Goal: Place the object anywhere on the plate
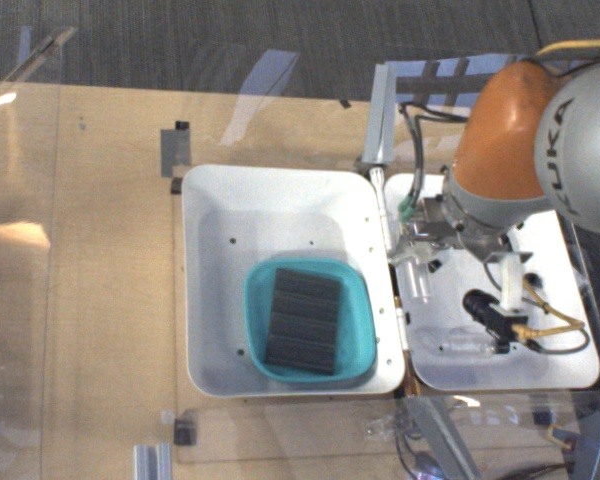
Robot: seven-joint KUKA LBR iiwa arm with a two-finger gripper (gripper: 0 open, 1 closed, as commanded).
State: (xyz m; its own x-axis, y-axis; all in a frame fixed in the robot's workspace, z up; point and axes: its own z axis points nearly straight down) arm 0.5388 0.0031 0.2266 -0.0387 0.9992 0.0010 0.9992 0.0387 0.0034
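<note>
A teal square plate [357,313] sits in the front part of the left bin [215,228]. On it lies a dark grey ridged block [303,320], flat and slightly turned, covering most of the plate's middle. My gripper [413,268] hangs over the left edge of the right bin [560,368], just right of the wall between the two bins. It is apart from the block and the plate. The wrist and the orange band hide most of the gripper from above.
The arm covers the back half of the right bin. A small clear item [462,346] seems to lie near that bin's front. A metal post [378,108] stands behind the gap between the bins. The wooden bench [80,298] stretches to the left.
</note>
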